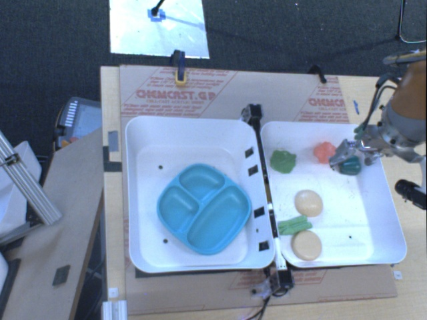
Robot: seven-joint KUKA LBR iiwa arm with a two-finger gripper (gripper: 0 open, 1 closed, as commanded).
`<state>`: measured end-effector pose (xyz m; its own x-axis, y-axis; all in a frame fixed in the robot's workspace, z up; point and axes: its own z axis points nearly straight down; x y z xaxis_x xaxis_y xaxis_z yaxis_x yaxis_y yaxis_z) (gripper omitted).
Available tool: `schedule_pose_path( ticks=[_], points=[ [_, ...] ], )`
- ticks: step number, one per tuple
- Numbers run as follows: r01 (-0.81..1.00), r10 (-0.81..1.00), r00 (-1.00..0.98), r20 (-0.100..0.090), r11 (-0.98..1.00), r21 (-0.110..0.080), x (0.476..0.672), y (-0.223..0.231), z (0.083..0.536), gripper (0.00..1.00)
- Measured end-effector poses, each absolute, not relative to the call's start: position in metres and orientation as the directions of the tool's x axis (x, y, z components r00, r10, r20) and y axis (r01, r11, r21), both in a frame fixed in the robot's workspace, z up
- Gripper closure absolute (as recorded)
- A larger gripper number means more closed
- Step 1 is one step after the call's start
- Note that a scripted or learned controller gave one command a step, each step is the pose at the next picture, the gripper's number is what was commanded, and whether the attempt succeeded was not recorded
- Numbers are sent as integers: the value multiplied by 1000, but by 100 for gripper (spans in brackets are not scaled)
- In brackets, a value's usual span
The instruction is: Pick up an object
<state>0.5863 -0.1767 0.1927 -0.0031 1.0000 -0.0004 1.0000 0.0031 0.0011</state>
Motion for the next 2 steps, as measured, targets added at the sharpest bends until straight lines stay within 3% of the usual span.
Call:
schedule_pose_path(
  ticks=[2],
  points=[
    [1000,1000,-2,-1,2,0,595,-189,105,0]
  ],
)
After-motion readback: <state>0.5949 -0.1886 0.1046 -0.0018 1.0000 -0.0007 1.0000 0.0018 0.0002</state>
